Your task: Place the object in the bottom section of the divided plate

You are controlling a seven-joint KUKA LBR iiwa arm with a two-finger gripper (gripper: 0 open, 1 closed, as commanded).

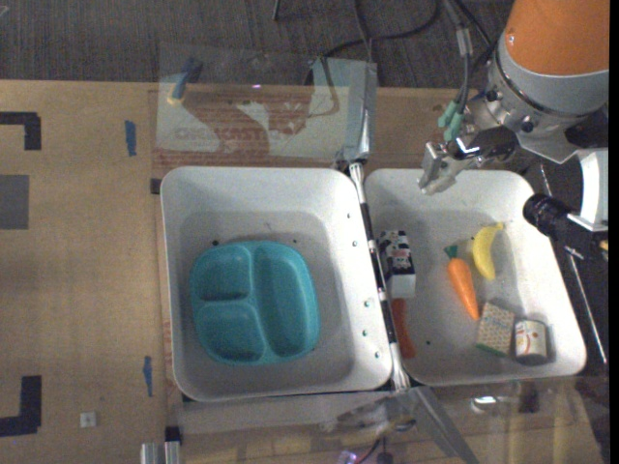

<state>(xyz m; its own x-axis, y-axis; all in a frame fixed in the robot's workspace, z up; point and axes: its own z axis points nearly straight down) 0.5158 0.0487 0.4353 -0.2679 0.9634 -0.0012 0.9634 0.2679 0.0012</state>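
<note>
Teal plate point(253, 301) mid left bin point(184, 196), arm point(556, 46) w/ fingers point(437, 174) over right bin's point(571, 351) rim

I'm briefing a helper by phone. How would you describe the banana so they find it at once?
Start at the right-hand white bin, the one without the teal divided plate. Among the small items toward its far right side, the banana lies just right of the orange carrot. It is the only yellow, curved piece there; the items below it are boxy.
</note>
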